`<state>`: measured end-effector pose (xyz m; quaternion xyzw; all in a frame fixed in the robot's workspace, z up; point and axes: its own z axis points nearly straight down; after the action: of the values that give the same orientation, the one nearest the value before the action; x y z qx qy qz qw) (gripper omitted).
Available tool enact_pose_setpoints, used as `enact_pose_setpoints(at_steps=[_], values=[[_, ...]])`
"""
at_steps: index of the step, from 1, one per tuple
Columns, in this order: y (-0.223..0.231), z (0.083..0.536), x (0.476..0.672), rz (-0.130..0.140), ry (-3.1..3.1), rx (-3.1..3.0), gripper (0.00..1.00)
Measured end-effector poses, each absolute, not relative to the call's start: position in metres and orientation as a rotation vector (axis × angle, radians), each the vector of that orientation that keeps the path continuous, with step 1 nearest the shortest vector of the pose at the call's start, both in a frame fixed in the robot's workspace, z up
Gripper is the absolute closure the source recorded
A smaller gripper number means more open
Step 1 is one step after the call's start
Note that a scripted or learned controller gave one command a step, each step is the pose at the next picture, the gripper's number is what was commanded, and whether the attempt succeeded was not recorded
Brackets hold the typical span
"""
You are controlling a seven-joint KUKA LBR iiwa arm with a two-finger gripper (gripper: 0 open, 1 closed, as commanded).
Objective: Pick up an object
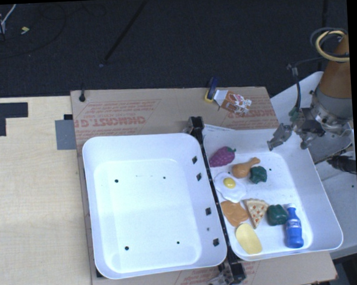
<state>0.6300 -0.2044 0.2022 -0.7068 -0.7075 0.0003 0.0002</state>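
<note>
The right bin (304, 182) holds several toy foods: a purple eggplant (221, 157), a chicken drumstick (246, 166), a green broccoli (258, 175), a fried egg (231, 188), an orange slice (234, 214), a pizza wedge (255, 210), a green pepper (277, 214), a blue bottle (293, 227) and a yellow piece (248, 239). My gripper (289, 140) hovers over the bin's far right corner, above and right of the drumstick. It is open, with nothing between its fingers.
The left bin (146, 213) lies beside the right one on a cardboard sheet (134, 114). A small printed packet (234, 103) and a blue-yellow clip (211, 90) rest on the cardboard behind the right bin. Cables hang beside the arm at the right.
</note>
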Motion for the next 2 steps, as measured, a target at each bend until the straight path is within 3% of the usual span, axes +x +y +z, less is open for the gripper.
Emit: enact_pose_setpoints(at_steps=[1,2], values=[[-0.144,0.096,0.636,0.006,-2.218,-2.208,0.0],[-0.148,0.113,0.638,0.003,-2.223,-2.215,1.0]])
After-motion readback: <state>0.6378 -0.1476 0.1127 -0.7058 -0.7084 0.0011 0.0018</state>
